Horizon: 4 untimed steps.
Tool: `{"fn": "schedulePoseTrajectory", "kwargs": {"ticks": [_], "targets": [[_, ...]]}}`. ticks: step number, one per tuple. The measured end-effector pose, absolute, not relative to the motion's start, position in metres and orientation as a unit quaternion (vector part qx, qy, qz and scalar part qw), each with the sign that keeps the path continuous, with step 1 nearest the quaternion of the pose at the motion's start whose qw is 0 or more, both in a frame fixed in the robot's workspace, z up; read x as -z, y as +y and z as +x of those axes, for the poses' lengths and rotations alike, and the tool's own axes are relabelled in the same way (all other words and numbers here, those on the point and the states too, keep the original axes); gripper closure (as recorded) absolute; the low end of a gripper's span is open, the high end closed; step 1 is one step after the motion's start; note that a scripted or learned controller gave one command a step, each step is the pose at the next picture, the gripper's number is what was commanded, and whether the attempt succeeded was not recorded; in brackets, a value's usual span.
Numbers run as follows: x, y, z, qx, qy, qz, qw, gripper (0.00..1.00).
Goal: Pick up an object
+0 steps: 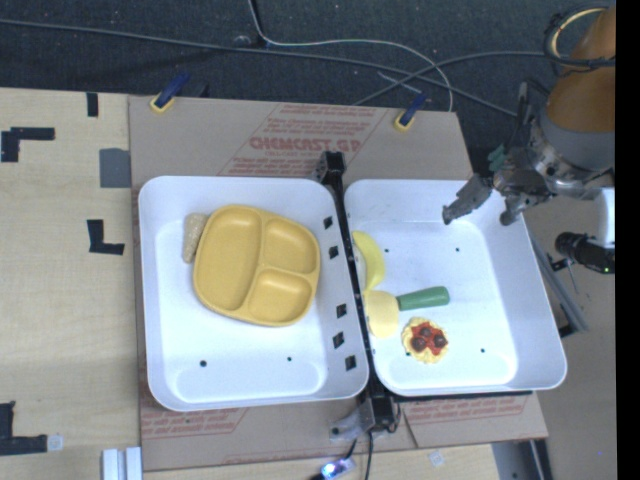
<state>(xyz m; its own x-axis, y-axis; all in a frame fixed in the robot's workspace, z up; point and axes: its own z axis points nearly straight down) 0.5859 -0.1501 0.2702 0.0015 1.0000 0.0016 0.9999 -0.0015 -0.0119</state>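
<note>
Bins sit side by side on a brown cardboard sheet (300, 143) that covers the bench: 2 shallow white plastic trays, touching along their inner walls.

Inside the left white bin (170, 358), a yellow plastic plate with 3 compartments (256, 264) lies flat toward the far left corner. A small tan sponge-like piece (192, 236) is tucked partly under the plate's left rim.

Inside the right white bin (530, 348), 4 things gather along the left wall and the near half. A pale yellow banana-shaped toy (368, 256) lies against the left wall. Just nearer than it, a round pale yellow piece (382, 313) touches the end of a green cylindrical stick (424, 297), which points toward the bin's right wall. A small yellow disc with red and dark topping (426, 340) rests just beside them, closer to the near edge.

Above the far right corner of the right bin hovers the grey two-finger gripper (487, 202). Its 2 dark fingers stand apart with nothing between them, well away from every object in the bin. An orange band of the arm (585, 98) shows beyond the bin's right wall.
</note>
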Motion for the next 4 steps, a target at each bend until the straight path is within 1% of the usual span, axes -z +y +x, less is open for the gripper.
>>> {"fn": "schedulePoseTrajectory", "kwargs": {"ticks": [1, 2, 4], "targets": [[-0.276, -0.150, 0.588, -0.0006, -0.708, -0.707, 0.000, 0.00], [-0.227, -0.151, 0.578, -0.0023, -0.707, -0.707, 0.002, 0.00], [-0.138, -0.142, 0.576, -0.0022, -0.708, -0.707, 0.002, 0.00]]}}
